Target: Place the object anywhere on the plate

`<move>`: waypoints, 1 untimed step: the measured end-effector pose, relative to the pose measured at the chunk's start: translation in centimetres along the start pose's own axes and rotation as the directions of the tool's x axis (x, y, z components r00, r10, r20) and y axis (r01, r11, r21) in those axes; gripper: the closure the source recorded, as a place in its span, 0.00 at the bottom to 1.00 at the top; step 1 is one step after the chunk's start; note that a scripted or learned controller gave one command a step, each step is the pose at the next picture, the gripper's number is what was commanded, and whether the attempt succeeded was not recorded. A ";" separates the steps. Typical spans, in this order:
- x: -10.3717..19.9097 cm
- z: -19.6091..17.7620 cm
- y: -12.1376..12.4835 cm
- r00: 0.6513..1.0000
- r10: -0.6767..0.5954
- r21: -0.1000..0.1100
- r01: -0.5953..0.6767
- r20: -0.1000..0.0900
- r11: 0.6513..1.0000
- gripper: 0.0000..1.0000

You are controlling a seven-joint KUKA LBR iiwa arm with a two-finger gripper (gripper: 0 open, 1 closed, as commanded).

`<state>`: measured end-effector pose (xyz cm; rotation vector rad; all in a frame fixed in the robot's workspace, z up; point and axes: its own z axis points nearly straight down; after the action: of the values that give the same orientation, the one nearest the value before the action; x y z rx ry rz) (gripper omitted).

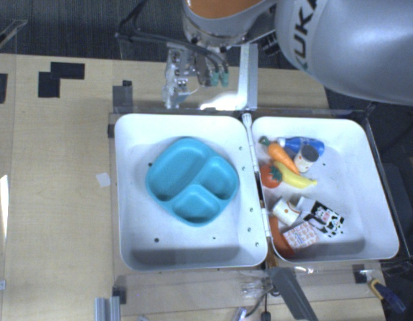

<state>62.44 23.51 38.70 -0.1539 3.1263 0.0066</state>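
Observation:
A blue plate (193,179) with three compartments lies in the middle of the left bin (136,246), and nothing rests on it. The right bin (367,179) holds the loose objects: a carrot (281,154), a yellow banana (297,179), a blue bottle (304,144), a red round piece (269,176), a small white bottle (286,211), a black-and-white box (324,218) and a red-and-white packet (300,234). My gripper (193,79) hangs high above the far edge of the left bin, well away from both the plate and the objects.
The grey arm (340,25) fills the top right of the view, over the back of the right bin. A ridge (254,179) divides the two bins. The tan bench (52,179) stretches to the left.

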 end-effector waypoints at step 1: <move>10.1 -1.3 0.5 0.999 -0.033 0.000 0.033 -0.001 0.999 1.00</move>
<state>52.31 23.01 39.92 -0.2059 3.1242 0.0066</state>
